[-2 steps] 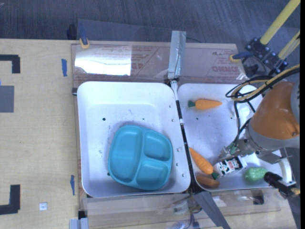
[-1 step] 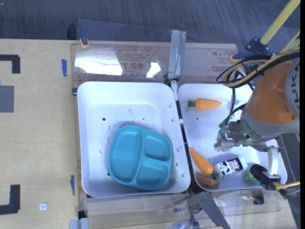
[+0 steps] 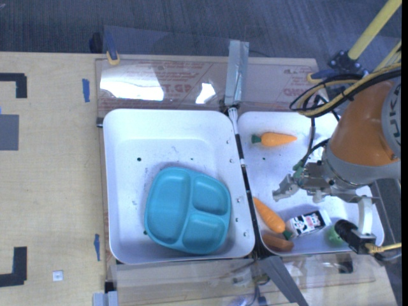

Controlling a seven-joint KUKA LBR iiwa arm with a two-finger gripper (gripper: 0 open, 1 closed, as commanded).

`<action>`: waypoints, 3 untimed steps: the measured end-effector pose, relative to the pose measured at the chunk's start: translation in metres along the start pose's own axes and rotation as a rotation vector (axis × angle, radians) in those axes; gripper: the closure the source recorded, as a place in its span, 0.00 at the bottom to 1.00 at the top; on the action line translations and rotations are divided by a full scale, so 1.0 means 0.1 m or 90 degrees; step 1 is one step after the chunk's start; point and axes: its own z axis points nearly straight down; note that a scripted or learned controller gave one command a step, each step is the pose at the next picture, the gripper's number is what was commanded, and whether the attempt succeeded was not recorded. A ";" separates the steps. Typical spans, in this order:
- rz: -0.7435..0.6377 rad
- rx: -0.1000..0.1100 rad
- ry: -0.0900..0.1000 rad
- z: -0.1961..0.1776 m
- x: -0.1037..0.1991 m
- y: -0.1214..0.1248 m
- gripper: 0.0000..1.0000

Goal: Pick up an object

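orange carrots are the pick here: one (image 3: pixel 275 139) lies at the far end of the right bin (image 3: pixel 280 164), another (image 3: pixel 269 215) near the front beside a brown piece (image 3: pixel 277 241) and a small carton (image 3: pixel 307 223). gripper (image 3: pixel 288 187) hovers between them, nothing in it; whether it's spread or clenched, i cannot tell. best bet is the lone far carrot, squeezed across its width, away from the wall.

End effector (image 3: pixel 285 187) hovers over the right bin (image 3: pixel 280 161) between 2 carrots (image 3: pixel 276 139); blue tray (image 3: pixel 188 210) fills left bin (image 3: pixel 127 145).
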 end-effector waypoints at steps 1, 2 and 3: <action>0.203 0.000 -0.001 -0.10 -0.01 0.00 0.00; 0.001 -0.005 0.000 0.96 -0.43 0.11 0.00; -0.088 -0.008 -0.001 0.95 -0.28 0.92 0.00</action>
